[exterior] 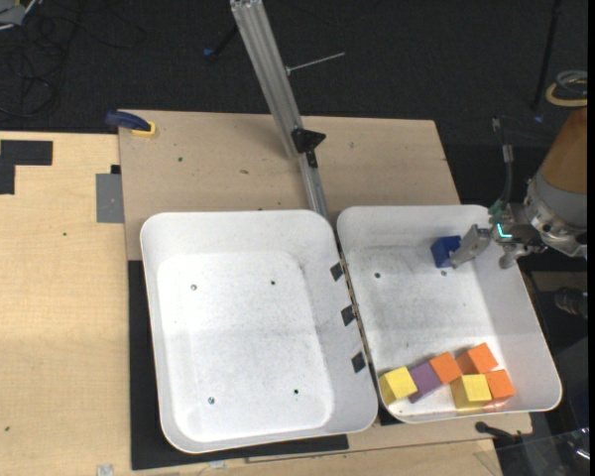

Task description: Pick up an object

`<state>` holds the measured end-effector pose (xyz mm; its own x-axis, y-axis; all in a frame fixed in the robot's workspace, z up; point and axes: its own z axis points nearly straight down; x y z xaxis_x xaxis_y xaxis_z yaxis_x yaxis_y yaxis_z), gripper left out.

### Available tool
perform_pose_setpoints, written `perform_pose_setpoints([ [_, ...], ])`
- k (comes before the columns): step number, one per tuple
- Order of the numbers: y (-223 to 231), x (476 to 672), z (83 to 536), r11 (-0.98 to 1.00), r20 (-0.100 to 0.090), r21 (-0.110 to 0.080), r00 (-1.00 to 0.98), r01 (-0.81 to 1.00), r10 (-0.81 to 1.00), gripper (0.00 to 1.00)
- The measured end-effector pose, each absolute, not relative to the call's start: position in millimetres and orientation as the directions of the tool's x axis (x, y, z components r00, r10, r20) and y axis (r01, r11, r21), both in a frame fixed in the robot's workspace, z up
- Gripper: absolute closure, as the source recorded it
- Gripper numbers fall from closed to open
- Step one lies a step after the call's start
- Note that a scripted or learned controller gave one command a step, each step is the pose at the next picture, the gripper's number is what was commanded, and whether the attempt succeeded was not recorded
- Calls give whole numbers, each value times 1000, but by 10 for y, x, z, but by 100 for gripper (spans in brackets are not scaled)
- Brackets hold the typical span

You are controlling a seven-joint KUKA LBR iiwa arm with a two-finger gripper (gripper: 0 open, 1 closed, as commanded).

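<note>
near edge: right bin (535,365) holds a cluster of blocks in its near right corner. left to right: yellow block (398,383), purple block (425,383) just behind and beside it, orange block (445,369), second yellow block (471,391), and two more orange blocks, one at the front (500,384) and one behind (482,356). they sit packed together, several touching; exact contacts between each pair are hard to tell.

left bin (178,266) lies beside the right bin, sharing a middle seam with three small black clips (348,314) along it. small dark dots mark its floor.

mid right bin: blue block (444,251) rests on the bin floor toward the far right part, well apart from the corner cluster. the gripper (471,249) is just beside it on the right, a grey finger (465,250) touching or nearly touching the block's right side. the block does not show between two fingers, so no hold is noted. whether the gripper is wide or narrow: cannot tell, the second finger is not clear at this angle. a small teal light (499,230) shows on the gripper body. the wrist, with its orange band (572,152), comes in from the right edge above the bin's far right rim.

farther: wooden bench (377,167) behind both bins. a slanted aluminium rail (275,82) rises from the seam between the bins toward the far floor, with a black bracket (307,141) on it. a blue and yellow clamp (131,122) sits at the bench's far left corner. dark floor with cables (20,28) beyond.
</note>
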<state>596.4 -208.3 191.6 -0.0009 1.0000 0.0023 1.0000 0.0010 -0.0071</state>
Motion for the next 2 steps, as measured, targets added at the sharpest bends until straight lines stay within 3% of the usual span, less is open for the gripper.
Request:
perform_pose_setpoints([
  [1, -2081, 5975, 1939, 4, 1, -3, -4, 1000, 1000, 0],
  [2, -2056, 5987, 1503, 4, 2, -7, -4, 1000, 1000, 0],
])
